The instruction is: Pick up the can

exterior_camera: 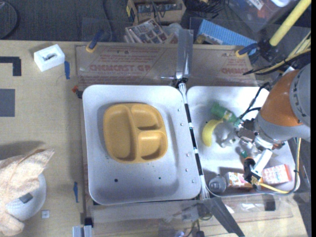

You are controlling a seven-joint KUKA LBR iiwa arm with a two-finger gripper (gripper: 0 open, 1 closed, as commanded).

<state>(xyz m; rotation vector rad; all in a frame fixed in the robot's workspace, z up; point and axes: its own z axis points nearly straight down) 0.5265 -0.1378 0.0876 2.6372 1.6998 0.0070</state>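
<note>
Can [217,184] near corner, hand [236,141] above

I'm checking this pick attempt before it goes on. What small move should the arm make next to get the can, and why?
Probably shift the pincer toward the near-left corner of the right bin, then descend. The can lies there on its side beside a carton, while the pincer hangs by the yellow fruit, well short of the can.

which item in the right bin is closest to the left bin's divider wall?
The can, lying at the right bin's front-left corner, right by the divider. The yellow lemon-like item sits slightly further in; the green item and carton are further right.
</note>
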